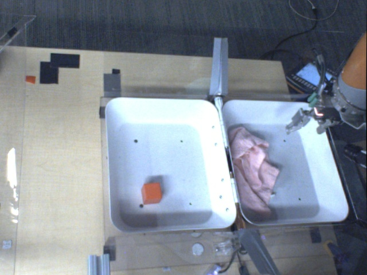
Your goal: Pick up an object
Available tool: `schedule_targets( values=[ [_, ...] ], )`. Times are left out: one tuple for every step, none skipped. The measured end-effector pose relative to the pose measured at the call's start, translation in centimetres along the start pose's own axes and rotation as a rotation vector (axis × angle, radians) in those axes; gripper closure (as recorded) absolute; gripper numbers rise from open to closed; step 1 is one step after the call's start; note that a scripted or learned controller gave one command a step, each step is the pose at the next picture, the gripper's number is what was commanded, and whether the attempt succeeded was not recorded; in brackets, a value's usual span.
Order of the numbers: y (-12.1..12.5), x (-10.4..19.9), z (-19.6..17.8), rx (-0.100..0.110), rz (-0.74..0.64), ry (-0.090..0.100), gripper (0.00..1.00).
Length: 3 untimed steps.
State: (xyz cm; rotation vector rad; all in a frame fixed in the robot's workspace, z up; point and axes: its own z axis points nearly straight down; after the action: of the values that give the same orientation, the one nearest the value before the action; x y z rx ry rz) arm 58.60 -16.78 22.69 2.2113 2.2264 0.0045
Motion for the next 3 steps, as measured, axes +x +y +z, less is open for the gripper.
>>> schedule_targets(
  values=[
    [1.7,6.2,11.2,0.0,-0.044,0.001,0.0],
    [-3.4,4.1,13.4,-0.014,-0.107,-0.002,0.0],
    [-6.1,8.0,13.3,-0.022,-0.192,-0.006,0.0]
  ],
)
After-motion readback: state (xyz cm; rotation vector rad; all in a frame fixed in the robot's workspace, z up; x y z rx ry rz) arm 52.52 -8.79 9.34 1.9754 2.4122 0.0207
